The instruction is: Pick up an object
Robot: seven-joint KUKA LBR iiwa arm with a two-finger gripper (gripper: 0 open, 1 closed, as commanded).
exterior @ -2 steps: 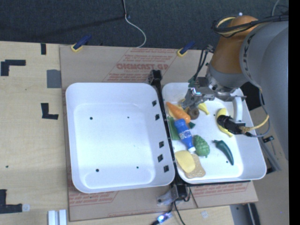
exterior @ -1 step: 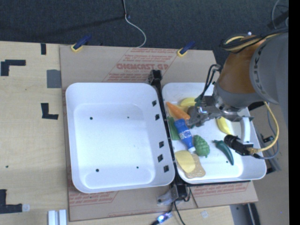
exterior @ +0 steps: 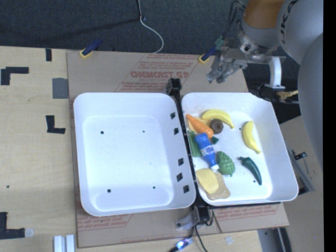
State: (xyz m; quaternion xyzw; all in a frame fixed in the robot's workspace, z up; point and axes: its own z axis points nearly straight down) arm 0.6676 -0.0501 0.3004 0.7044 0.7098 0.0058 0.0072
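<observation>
- The gripper [exterior: 220, 73] hangs above the far rim of the right bin [exterior: 278, 135], over the cardboard behind it; nothing sits between its fingers, and from this slant I cannot tell whether they stand apart or together.
- All the candidates for picking lie inside the right bin: a banana [exterior: 218, 117] near its far wall, a second banana [exterior: 251, 136] toward the arm's side, a carrot [exterior: 199, 125] and a blue bottle [exterior: 207, 150] along the wall it shares with the left bin [exterior: 89, 140], a green vegetable [exterior: 226, 163] and a dark green pepper [exterior: 251, 169] near the middle, and a yellow slice on bread [exterior: 211, 183] at the near corner.
- The step looks like the approach: nothing is lifted, and the gripper is still outside the bin.
- Next, it likely needs to travel in over the bin, settle on one item, and descend; the second banana lies apart from the cluster and seems the easiest to close on.
</observation>
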